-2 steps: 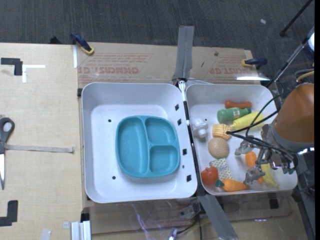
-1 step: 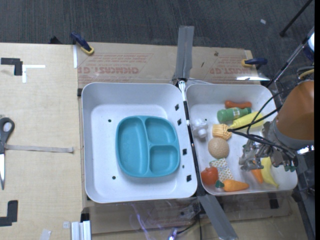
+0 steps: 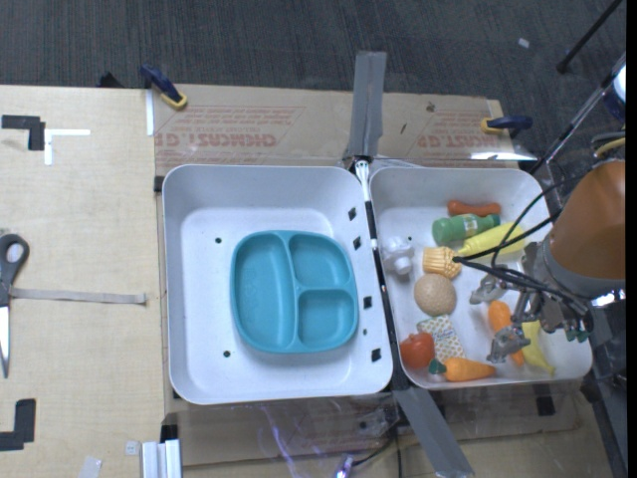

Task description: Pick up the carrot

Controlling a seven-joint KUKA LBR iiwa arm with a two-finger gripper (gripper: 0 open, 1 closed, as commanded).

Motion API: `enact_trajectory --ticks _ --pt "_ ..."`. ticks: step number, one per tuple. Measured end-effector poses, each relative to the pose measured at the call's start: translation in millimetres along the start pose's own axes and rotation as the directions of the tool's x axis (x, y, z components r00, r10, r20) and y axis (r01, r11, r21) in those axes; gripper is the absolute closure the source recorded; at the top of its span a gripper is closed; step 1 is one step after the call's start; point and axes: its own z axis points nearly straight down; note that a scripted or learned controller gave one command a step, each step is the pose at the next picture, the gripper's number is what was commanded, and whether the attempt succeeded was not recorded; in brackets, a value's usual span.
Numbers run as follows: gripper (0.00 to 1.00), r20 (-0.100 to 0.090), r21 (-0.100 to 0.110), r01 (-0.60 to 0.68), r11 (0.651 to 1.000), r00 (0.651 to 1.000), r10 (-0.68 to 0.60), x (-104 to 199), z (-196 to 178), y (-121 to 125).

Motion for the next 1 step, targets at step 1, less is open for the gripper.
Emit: enact_trajectory --ticks 1 --pt "1.0 0.006 0.002 0.002 1.0 1.0 -0.002 -2.7 -9.8 -0.2"
